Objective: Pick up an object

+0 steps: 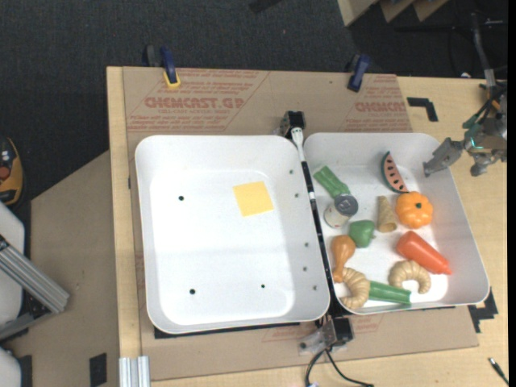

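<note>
The right bin [472,252] holds several toy foods: a watermelon slice [393,172], an orange pumpkin [414,209], a red-orange carrot [422,251], a croissant [411,275], a green cucumber [330,181] and a small green pepper [362,232]. A flat yellow square [253,198] lies in the left bin [153,216]. My gripper [461,158] hangs over the right bin's far right corner, to the right of the watermelon slice. Its two fingers stand apart and hold nothing.
A round grey lid [346,205], a tan cone [386,214], an orange pear-shaped piece [343,250], a bread piece [355,287] and a green stick [389,294] crowd the right bin's lower left. Blue clamps [169,64] [358,71] grip the board's far edge.
</note>
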Tool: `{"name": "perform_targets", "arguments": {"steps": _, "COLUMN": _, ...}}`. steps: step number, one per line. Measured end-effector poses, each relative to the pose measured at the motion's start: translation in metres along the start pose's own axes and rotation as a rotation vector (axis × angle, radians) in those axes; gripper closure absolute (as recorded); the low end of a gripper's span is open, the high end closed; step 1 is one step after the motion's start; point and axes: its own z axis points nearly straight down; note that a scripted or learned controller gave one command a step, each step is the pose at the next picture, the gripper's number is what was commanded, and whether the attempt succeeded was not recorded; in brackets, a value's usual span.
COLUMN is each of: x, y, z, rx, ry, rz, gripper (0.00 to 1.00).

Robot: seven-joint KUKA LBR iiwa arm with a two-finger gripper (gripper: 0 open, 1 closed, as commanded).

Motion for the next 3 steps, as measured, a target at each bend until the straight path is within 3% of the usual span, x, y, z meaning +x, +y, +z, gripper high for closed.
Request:
{"name": "perform_targets", "arguments": {"steps": 1, "x": 0.080, "y": 0.074, "z": 0.151, "rx": 0.002, "ry": 0.004, "rz": -0.010, "gripper": 0.00}}
{"name": "perform_targets", "arguments": {"steps": 2, "x": 0.121, "y": 0.093, "z": 0.161, "rx": -0.010, "ry": -0.002, "rz": -0.004, "gripper": 0.00}}
{"name": "perform_targets", "arguments": {"steps": 3, "x": 0.091, "y": 0.030, "z": 0.159, "rx": -0.009, "ry": 0.000, "rz": 0.005, "gripper": 0.00}}
